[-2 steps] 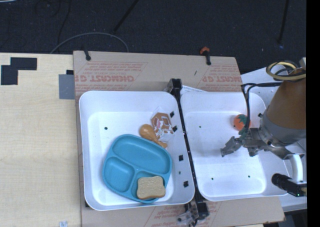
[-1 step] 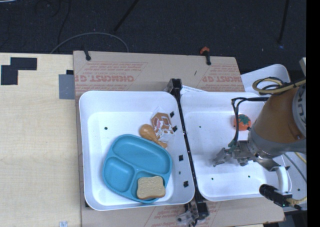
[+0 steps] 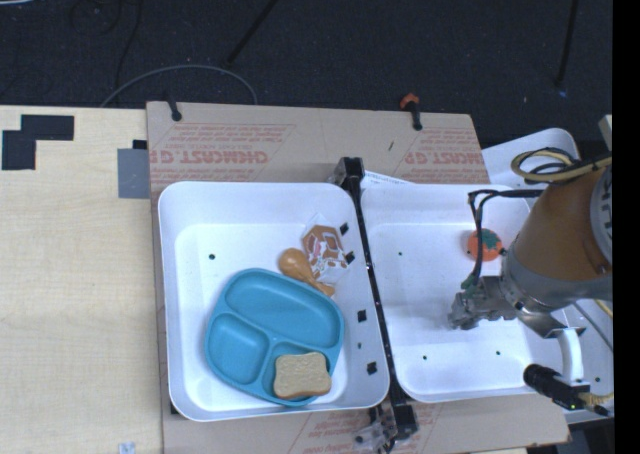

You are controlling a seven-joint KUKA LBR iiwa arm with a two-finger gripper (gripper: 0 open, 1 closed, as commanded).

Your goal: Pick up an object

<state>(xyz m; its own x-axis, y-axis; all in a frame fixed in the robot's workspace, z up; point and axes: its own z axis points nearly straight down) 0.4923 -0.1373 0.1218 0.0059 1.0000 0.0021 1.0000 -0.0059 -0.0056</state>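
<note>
Gripper (image 3: 468, 310) low over right bin (image 3: 430, 382) floor, small orange object (image 3: 484, 245) just up-frame of it.
Gripper sits at the end of the grey arm, down near the bare white floor; how wide it is parted I cannot tell, and nothing visible is held in it. Orange object, roundish with a green bit on top, lies on the far side of the gripper, slightly toward the arm, near but apart; no clear long axis. Other candidates are all across the divider in the left bin (image 3: 185, 242): blue divided plate (image 3: 250, 327) carrying a bread slice (image 3: 301, 374), plus a wrapped snack (image 3: 325, 247) beside it, all well apart. Likely nearest target is the orange one.
</note>
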